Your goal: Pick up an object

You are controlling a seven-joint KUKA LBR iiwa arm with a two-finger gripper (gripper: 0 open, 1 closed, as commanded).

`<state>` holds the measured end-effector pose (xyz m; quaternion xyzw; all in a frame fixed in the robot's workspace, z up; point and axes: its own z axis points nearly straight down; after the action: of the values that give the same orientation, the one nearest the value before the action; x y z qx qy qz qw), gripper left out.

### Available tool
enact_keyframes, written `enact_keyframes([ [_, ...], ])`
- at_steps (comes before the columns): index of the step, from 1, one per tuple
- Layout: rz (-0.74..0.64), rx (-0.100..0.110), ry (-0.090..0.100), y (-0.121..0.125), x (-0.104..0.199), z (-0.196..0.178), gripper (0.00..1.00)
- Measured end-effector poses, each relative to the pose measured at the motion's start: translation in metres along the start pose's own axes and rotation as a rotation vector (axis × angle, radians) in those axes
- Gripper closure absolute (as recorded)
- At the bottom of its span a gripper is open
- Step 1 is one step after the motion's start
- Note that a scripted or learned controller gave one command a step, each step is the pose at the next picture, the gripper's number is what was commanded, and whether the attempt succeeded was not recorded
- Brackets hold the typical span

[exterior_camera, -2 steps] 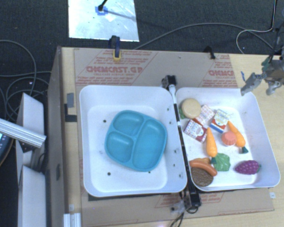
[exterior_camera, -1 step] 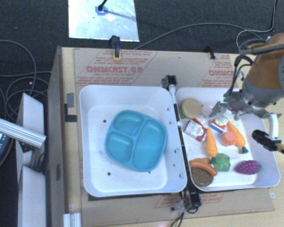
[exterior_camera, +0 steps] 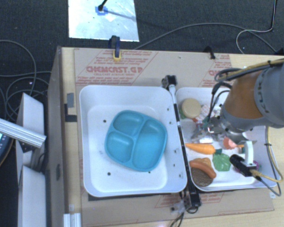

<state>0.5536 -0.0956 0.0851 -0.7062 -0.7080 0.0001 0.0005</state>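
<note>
The right bin (exterior_camera: 265,183) holds several toy foods. A round tan bun (exterior_camera: 190,108) lies at its far left, and an orange carrot (exterior_camera: 201,148) lies near the middle left. Near the front are a green piece (exterior_camera: 221,161), a brown sausage-like piece (exterior_camera: 201,165) and a dark brown round piece (exterior_camera: 203,178). A reddish piece (exterior_camera: 232,144) sits under the wrist. My gripper (exterior_camera: 202,129) hangs low over the bin's left half, just above the carrot and in front of the bun. The arm's grey and orange body hides the bin's back right.
The left bin (exterior_camera: 92,103) holds a blue divided plate (exterior_camera: 135,139). A ridge with black clamps (exterior_camera: 169,82) separates the two bins. Cables trail over the dark floor behind the bench, and a grey plate (exterior_camera: 103,12) lies beyond it.
</note>
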Motion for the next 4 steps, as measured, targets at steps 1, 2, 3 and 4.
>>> enact_keyframes([
  [1, 0.002, -0.001, -0.001, -0.04, -0.005, 0.001, 0.0],
  [2, -0.001, -0.004, -0.002, 0.056, -0.026, 0.0, 0.0],
  [3, -0.003, -0.005, -0.002, 0.057, -0.026, -0.011, 1.0],
  [4, -0.003, -0.005, -0.002, 0.057, -0.026, -0.01, 0.0],
])
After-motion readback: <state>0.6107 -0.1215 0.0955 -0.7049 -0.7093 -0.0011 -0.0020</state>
